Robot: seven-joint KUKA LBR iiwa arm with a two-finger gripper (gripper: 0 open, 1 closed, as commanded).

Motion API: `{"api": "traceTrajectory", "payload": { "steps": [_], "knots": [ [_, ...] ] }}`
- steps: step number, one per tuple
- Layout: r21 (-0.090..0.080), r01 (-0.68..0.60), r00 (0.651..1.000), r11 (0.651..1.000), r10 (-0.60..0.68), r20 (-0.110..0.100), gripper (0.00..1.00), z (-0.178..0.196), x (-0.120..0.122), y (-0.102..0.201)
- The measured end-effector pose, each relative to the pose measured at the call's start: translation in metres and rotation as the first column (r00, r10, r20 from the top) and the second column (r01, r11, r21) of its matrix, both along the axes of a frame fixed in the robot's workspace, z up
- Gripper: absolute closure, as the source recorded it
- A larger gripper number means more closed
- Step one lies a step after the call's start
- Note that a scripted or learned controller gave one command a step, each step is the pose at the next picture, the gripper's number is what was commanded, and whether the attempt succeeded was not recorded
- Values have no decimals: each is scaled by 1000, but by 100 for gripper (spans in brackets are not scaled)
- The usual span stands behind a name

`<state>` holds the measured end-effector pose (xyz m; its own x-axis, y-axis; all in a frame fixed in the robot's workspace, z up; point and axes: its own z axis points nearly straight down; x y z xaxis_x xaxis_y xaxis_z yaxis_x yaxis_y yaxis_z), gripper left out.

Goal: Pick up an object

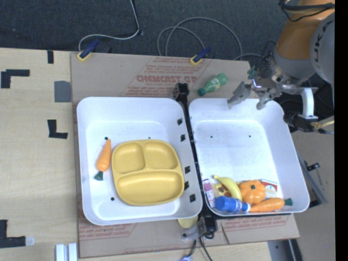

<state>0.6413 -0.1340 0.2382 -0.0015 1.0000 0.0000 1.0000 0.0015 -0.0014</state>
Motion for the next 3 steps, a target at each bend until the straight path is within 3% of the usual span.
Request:
{"api": "traceTrajectory", "payload": {
  "steps": [1, 2, 3],
  "knots": [
    [-1, -1, 1000, 1000, 1, 1, 0, -159, -9, 35],
    [0, -1, 1000, 1000, 1, 3, 0, -153, 26, 40],
    [-2, 3, 1000, 1000, -3, 5, 0, -152, 20, -14]
  ]
}}
